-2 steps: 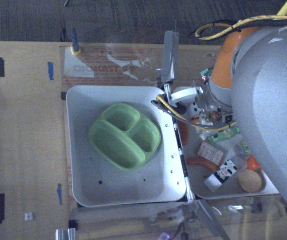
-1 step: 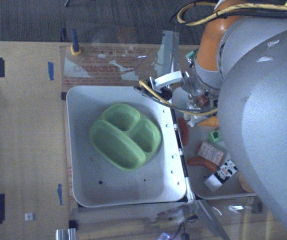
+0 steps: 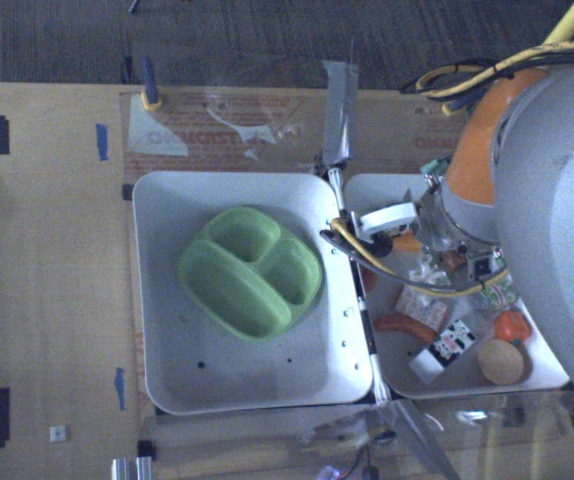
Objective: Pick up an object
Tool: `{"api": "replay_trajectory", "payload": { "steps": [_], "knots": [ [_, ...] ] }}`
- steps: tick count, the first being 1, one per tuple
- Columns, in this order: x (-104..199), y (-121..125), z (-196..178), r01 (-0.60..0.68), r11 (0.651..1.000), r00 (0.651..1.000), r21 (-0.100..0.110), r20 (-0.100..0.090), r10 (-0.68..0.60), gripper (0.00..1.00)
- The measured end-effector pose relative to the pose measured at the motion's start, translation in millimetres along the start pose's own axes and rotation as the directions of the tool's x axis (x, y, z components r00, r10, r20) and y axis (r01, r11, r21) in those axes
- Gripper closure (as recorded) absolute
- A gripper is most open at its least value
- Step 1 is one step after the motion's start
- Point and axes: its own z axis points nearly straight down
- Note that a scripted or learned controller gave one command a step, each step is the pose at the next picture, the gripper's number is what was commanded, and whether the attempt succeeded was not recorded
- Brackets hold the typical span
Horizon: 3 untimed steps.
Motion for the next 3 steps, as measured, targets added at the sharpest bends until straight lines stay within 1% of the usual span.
{"api": "replay_trajectory", "payload": {
  "steps": [2, 3],
  "knots": [
    [1.1, -1.8, -13.3, 0.010, 1.000, 1.000, 0.003, 0.017, -0.010, 1.00],
    [-12.5, -19.5, -112.4, -0.001, 1.000, 1.000, -0.005, -0.006, 0.001, 1.00]
  ]
}}
